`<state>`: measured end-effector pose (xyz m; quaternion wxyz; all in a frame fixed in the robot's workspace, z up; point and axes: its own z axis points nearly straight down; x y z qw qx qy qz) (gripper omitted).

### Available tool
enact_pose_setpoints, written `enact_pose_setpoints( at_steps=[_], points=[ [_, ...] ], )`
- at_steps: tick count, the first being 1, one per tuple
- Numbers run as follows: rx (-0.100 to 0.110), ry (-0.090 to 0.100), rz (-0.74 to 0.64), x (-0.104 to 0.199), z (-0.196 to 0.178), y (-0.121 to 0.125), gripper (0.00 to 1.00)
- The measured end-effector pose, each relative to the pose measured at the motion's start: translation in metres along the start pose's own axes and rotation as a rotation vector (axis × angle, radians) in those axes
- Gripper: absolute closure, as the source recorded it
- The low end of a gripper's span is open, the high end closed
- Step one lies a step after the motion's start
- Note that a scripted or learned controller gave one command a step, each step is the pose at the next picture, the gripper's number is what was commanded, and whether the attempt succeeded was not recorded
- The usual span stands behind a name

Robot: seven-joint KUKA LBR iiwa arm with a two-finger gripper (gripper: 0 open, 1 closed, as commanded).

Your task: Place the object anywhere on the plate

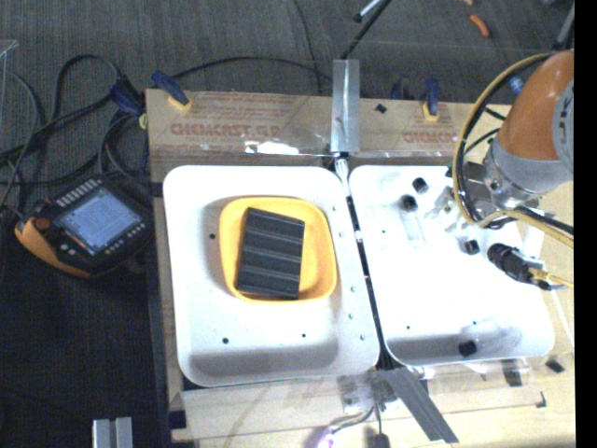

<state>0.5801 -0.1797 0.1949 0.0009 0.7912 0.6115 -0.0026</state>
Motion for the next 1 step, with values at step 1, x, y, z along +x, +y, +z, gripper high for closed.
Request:
enact_pose_setpoints(
  at_steps=[1],
  points=[
    [0.0,0.0,0.0,0.0,-0.0002,0.0001,0.0]
  ],
)
